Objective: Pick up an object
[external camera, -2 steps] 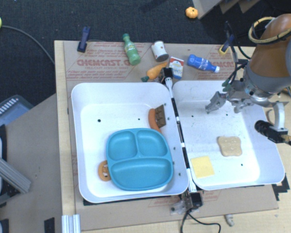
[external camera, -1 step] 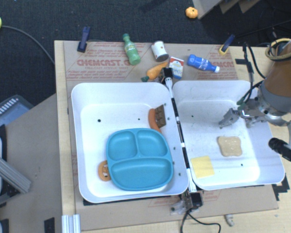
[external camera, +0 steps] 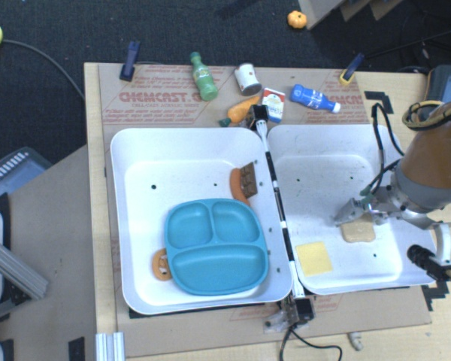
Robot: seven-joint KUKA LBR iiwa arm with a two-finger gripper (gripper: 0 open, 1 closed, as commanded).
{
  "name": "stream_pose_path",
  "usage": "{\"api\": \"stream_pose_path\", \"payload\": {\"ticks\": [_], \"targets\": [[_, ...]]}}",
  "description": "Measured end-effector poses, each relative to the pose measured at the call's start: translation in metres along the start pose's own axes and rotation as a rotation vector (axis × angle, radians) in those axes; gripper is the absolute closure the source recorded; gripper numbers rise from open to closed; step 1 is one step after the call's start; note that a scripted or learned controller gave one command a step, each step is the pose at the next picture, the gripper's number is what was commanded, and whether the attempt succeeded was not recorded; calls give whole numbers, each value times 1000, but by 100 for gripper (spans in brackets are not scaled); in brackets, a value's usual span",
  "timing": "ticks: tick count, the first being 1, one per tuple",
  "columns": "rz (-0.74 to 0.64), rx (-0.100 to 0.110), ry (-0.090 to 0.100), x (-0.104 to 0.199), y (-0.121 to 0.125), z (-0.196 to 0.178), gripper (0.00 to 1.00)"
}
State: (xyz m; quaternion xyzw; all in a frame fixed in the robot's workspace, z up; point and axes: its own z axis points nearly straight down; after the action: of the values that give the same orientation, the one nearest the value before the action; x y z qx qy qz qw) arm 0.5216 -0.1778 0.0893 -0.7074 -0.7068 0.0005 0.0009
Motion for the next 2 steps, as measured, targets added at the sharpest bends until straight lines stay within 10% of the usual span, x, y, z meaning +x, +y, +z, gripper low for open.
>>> {"api": "stream_pose_path", "payload": {"ticks": [1, 2], "targets": [[0, -4, -2, 0, 1, -11, 100], [1, -4, -1, 0, 1, -11, 0]]}}
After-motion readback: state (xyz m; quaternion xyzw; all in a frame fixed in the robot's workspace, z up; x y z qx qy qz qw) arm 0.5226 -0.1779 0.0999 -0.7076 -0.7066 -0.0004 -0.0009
